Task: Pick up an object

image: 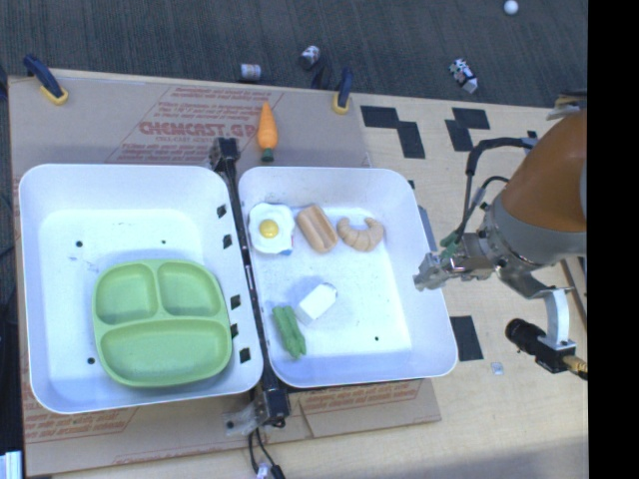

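Observation:
The right white bin (399,190) holds a fried egg (270,230), a hot dog (317,228), a croissant (360,233), a white block (317,300) and a green pod-shaped piece (290,330). My gripper (431,271) hangs at the bin's right rim, outside the toys and well to the right of the white block. Nothing shows between its fingers.
The left white bin (40,193) holds a green divided tray (160,322). A toy carrot (267,128) lies on the cardboard behind the bins. Clamps sit at the bins' seam and at the board's corners. Small loose bits lie on the dark carpet beyond.

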`<state>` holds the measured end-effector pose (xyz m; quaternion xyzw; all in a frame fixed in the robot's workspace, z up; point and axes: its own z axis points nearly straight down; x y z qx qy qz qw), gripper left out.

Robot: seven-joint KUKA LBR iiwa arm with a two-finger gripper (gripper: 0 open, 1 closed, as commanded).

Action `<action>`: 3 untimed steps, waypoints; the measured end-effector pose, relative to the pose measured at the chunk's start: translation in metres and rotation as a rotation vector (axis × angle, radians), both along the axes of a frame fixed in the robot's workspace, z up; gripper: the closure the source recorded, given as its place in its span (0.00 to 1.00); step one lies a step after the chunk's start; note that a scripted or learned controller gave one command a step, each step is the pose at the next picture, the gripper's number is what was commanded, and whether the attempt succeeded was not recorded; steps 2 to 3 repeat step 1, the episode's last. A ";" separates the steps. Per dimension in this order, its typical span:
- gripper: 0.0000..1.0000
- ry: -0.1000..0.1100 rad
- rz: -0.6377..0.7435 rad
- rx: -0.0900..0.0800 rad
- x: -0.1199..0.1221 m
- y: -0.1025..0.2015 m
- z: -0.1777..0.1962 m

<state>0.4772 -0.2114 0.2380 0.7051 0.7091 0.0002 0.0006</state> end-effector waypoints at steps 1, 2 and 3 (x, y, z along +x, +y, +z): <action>1.00 0.002 0.000 0.001 0.000 0.000 -0.003; 1.00 0.002 0.000 0.001 0.000 0.000 -0.003; 1.00 0.002 0.000 0.001 0.000 0.000 -0.003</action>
